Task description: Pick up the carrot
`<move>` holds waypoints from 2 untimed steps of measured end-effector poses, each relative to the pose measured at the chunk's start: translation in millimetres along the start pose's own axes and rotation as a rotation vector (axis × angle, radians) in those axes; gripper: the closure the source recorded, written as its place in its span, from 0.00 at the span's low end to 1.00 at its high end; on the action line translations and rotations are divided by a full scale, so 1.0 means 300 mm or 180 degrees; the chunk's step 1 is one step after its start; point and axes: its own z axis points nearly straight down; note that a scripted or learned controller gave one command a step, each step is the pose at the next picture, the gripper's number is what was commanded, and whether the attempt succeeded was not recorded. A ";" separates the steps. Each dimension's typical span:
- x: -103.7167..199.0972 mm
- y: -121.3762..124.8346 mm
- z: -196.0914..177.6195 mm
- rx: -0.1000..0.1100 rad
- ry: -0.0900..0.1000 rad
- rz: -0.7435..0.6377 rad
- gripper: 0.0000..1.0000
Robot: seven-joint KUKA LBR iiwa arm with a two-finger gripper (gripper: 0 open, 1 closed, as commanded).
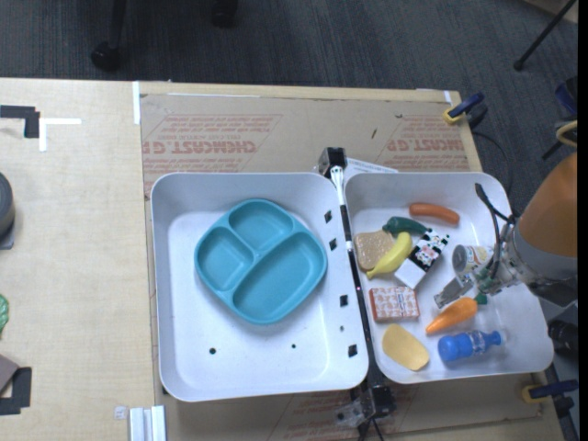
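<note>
Where the tool (pixel 461 291) hangs — the carrot (pixel 452 315) lies just below.

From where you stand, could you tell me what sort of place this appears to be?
Probably a robotics lab: a bench with two white bins, toy food such as a carrot, a robot arm, and office carpet.

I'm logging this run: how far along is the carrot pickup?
Done: the hand has reached into the right bin and sits at the carrot's upper end. In hand: closing in on a grasp; the carrot lies on the bin floor between the blue bottle and the small carton. Left: gripping and lifting it.
</note>
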 end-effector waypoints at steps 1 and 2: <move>0.051 0.008 0.034 0.0016 0.0014 0.0181 0.00; 0.044 0.013 0.002 0.0003 0.0004 0.0196 1.00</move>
